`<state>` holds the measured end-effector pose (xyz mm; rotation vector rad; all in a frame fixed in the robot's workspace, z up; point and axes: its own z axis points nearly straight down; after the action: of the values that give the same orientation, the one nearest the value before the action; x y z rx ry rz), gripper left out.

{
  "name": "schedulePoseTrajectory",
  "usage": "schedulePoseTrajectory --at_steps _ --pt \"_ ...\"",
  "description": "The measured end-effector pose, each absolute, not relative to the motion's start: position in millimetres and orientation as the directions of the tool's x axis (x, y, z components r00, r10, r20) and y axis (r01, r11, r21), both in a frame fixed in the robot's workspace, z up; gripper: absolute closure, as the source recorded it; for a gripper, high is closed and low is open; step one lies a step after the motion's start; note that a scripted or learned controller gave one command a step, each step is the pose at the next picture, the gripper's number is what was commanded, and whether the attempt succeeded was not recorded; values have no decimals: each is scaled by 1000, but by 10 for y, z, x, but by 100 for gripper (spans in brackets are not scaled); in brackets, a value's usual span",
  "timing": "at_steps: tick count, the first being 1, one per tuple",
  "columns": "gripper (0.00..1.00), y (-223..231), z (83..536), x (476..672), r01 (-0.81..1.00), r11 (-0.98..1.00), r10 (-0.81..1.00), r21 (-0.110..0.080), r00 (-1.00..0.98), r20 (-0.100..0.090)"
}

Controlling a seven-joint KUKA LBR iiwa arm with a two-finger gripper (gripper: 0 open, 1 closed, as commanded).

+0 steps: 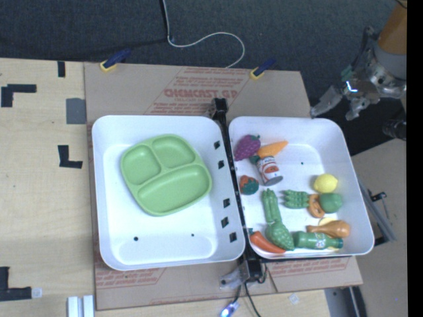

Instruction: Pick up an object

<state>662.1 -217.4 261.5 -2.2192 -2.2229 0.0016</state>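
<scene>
Hovering off the right bin's (344,137) far right corner, the claw (353,94) hangs over the dark floor beyond the table (39,177), clear of both bins. Its 2 fingers (325,102) look spread apart with nothing between them, though they are small and somewhat blurred, so that reading is not firm.

Everything pickable lies in the right bin, down and to the left of the claw as the camera sees it. Nearest the claw is the far row: an orange carrot (273,148), a purple bunch of grapes (246,146) against the inner wall, and a small red and white can (269,169) just nearer. A yellow lemon (325,183) sits by the right wall with a green ball (332,201) touching its near side. A long green vegetable (270,207) runs roughly far to near down the bin's middle, and more toy food crowds the near edge.

The lemon seems the simplest target: round, so no long axis to line up with, and some bare floor on its far side. Reaching it would call for a move inward over the bin's right wall, then down. The left bin (106,177) holds a green divided plate (166,174)
</scene>
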Motion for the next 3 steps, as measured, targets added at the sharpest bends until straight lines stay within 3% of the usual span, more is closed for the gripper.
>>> schedulePoseTrajectory --at_steps 1,2,3 --pt "0 -1699 4340 6297 1000 7 1000 16 -6 -3" --pt "100 -1726 4327 6300 1000 2 1000 0 -2 -3" --pt "100 -1764 5420 5981 1000 1 1000 10 -1 -3"
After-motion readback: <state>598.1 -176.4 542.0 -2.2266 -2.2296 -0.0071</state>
